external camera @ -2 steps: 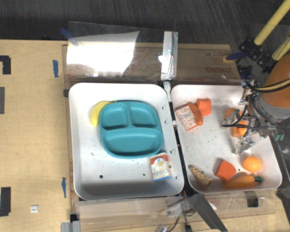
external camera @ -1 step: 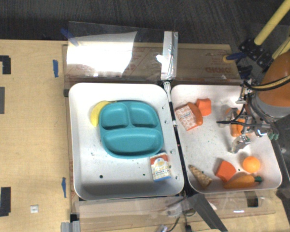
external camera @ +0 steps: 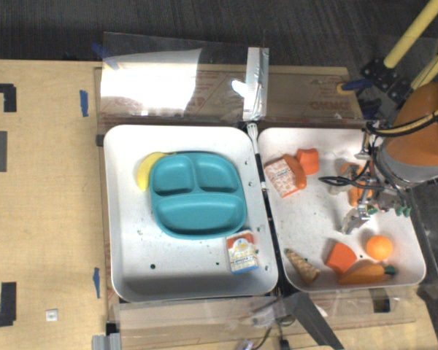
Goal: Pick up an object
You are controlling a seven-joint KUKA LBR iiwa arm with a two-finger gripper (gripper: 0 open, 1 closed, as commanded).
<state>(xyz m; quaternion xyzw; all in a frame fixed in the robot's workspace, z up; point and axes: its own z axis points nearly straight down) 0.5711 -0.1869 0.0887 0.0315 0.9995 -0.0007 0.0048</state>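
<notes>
My gripper [external camera: 356,208] hangs low over the right part of the right bin [external camera: 317,217], below the grey wrist with the orange band. Wires and dark parts hide how its jaws stand. An orange ball [external camera: 379,247] lies just below it toward the front, with a red-orange block [external camera: 341,257] and a carrot [external camera: 365,273] beside the ball. To the left, an orange and white carton [external camera: 285,176] and a small orange block [external camera: 307,160] sit near the bin's back left. A brown cone [external camera: 302,265] lies at the front left.
The left bin [external camera: 124,217] holds a teal divided plate [external camera: 197,193] with a yellow object [external camera: 144,168] partly under its left edge. A small blue and orange carton [external camera: 241,253] stands at its front right corner. A ridge separates the two bins.
</notes>
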